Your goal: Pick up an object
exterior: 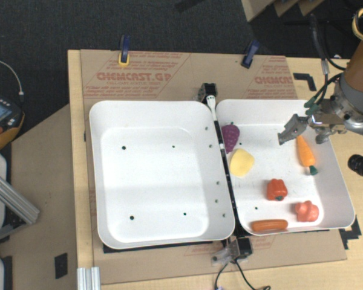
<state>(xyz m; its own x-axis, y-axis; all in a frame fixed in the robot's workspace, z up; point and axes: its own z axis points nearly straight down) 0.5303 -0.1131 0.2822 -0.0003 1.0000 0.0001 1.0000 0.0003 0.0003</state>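
Overhead slant view of a worktop [169,77] carrying two shallow white bins side by side. Left bin [109,138] bare apart from small dark holes. Right bin [263,116] holding six toy foods: purple piece [230,136] and yellow piece [241,162] near the dividing wall, red pepper [276,190] toward the middle, sausage-like piece [269,225] and reddish lumpy piece [307,211] along the near rim, orange carrot [305,152] at the far right. Gripper [305,130] poised above the upper right of that bin, jaws spread apart and grasping nothing, the two fingers [288,132] straddling the air just above the carrot's top end. Carrot lying flat on the bin floor, directly beneath and apparently the candidate for the pick. Task judged not yet accomplished: approach seemingly under way; descent, closure and lift all left to do.
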